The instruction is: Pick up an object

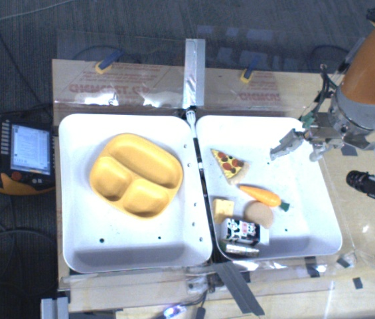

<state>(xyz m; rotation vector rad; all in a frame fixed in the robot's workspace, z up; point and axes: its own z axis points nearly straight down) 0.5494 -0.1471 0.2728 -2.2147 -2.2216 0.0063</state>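
Observation:
In the right bin (306,234) lie a pizza slice (228,163), an orange carrot (260,195), a tan egg-shaped piece (259,214), a yellow cheese block (223,209) and a black-and-white carton (241,232). My gripper (295,153) hangs over the bin's upper right part, to the right of the pizza slice and above the carrot. Its two fingers stand apart, open, with nothing between them. The orange-banded arm (366,65) reaches in from the right.
The left bin (81,244) holds a large yellow divided dish (136,174). A metal divider (194,72) runs between the bins at the back. A handheld screen unit (22,153) sits on the floor to the left.

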